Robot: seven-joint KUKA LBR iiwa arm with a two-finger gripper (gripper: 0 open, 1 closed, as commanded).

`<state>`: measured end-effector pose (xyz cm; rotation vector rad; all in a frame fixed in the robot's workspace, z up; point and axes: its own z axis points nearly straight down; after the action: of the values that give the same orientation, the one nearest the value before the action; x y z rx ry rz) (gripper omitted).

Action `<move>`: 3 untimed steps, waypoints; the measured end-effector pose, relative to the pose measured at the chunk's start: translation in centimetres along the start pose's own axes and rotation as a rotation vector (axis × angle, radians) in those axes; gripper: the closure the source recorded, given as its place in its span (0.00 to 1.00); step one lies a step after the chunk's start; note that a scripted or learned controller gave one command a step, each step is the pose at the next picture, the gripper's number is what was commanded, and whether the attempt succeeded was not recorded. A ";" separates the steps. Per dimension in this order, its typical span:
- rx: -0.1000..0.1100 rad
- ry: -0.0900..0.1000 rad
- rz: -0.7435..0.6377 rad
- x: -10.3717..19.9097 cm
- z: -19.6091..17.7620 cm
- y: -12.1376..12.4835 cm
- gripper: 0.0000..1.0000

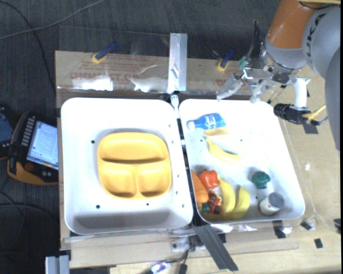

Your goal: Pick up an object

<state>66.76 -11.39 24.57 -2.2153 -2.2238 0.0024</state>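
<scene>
At the near edge of the right bin several small things lie together. In the near left corner there is a red and orange toy with some darker pieces under it, and just beside it, touching, a bunch of yellow bananas. To the right of the bananas stands a small grey cup-like object, close to the near right corner. A little farther back is a small dark green object, apart from the cup.

In the middle of this bin lies a pale yellow curved piece, like a single banana slice or peel. Behind it, near the far left corner, a blue and white bottle lies on its side, with a small yellow thing just under it.

The left bin holds a yellow tray with three compartments, lying flat in the centre.

Beyond the bins, a cardboard sheet covers the bench, with clear plastic wrap and two clips of blue and yellow colour.

The gripper is above the far edge of the right bin, well apart from all the objects inside. Its thin fingers point down and to the left. Nothing is visible between them, but how far the jaws are open I cannot tell from this view.
</scene>
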 end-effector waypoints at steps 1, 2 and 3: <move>0.000 -0.001 -0.237 1.3 11.5 -2.3 0.00; -0.020 -0.007 -0.204 0.8 15.2 -2.4 0.00; -0.020 -0.009 -0.203 0.6 14.1 -2.4 1.00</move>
<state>64.33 -10.75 10.51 -1.9918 -2.4521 -0.0111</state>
